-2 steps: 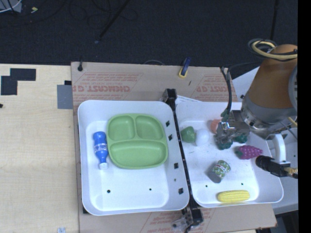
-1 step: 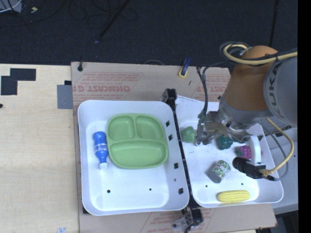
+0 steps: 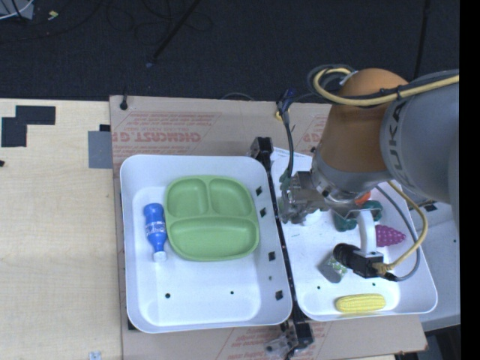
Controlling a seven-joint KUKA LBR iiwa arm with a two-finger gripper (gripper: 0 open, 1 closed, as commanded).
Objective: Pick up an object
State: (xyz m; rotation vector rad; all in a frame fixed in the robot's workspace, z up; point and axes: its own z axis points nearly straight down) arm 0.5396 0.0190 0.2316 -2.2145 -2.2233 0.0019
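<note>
Red print on the cardboard sheet [image 3: 187,130] reads mirrored and upside down, illegible. Beside the green divided plastic plate [image 3: 210,217] lies a small blue bottle [image 3: 154,231]. Right of the plate: pincer [image 3: 296,201], grip state cannot be told; yellow toy corn cob [image 3: 360,303]; purple ridged toy [image 3: 390,235].

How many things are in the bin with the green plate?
2: the green plate in the middle of the left bin, and a blue bottle lying right beside its left edge.
</note>
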